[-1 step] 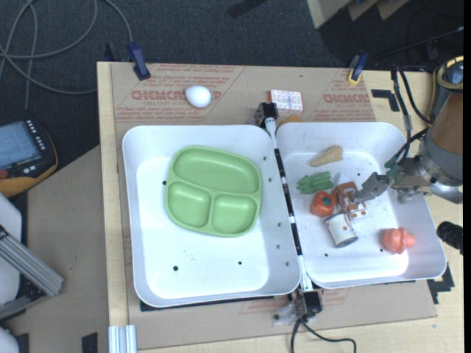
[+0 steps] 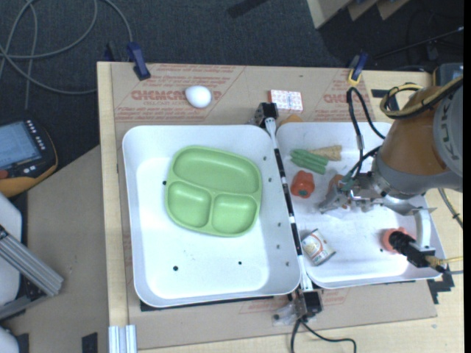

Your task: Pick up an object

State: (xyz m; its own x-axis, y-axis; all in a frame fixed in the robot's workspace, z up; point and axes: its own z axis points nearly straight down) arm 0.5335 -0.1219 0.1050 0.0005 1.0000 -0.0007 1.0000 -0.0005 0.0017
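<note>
Nearest us, against the right bin's [image 2: 353, 276] front wall, a small can [image 2: 318, 247] lies tilted. Mid-bin, gripper [image 2: 333, 201] hangs low (fingers: cannot tell), beside orange toy [image 2: 302, 184]; beyond, green vegetable [image 2: 313, 159] near the far rim.

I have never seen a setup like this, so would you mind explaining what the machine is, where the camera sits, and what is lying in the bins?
This is one picture from a fixed camera above a bench, looking down at a slant. The grey and orange shape on the right is a robot arm; its gripper is low in the right bin, and I cannot tell whether it holds anything. That bin contains a green and tan toy vegetable, an orange toy, a small can and a red object. The left bin holds a green divided plate. A white egg-like ball lies on the board behind.
</note>
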